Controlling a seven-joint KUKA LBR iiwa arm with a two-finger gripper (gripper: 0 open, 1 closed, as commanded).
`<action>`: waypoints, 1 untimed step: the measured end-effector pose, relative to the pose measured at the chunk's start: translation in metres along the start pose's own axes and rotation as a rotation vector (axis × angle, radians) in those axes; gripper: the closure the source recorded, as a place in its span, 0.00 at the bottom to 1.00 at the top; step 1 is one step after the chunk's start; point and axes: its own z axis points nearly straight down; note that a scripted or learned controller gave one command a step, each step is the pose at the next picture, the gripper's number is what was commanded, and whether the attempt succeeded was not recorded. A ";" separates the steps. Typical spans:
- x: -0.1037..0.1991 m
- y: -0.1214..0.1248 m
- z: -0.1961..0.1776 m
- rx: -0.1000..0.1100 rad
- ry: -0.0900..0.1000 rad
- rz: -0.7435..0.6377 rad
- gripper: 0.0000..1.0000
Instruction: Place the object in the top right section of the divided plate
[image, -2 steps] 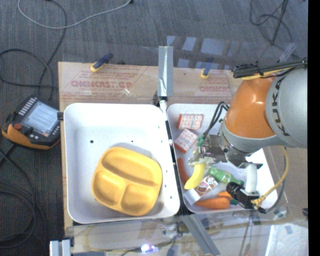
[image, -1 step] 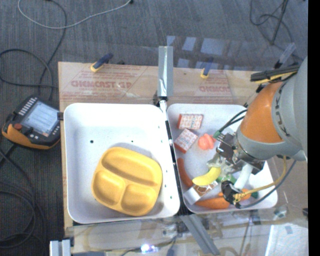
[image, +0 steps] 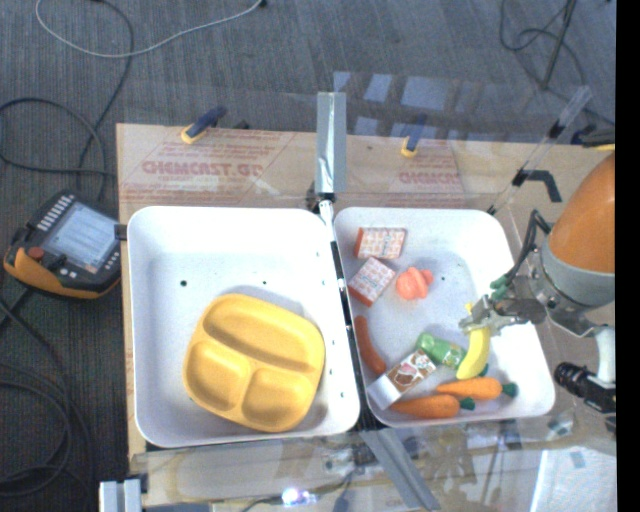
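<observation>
Gripper (image: 487, 314) hangs over the right bin (image: 500, 235), fingers pinching the yellow banana (image: 476, 352); yellow divided plate (image: 256, 361) sits in the left bin (image: 160, 250); bench lettering illegible.

Grey carpet floor (image: 200, 60), cables (image: 90, 40); teach pendant (image: 65, 245) left of bench.
</observation>
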 end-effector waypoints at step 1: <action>0.000 0.000 0.000 0.000 0.000 0.000 0.00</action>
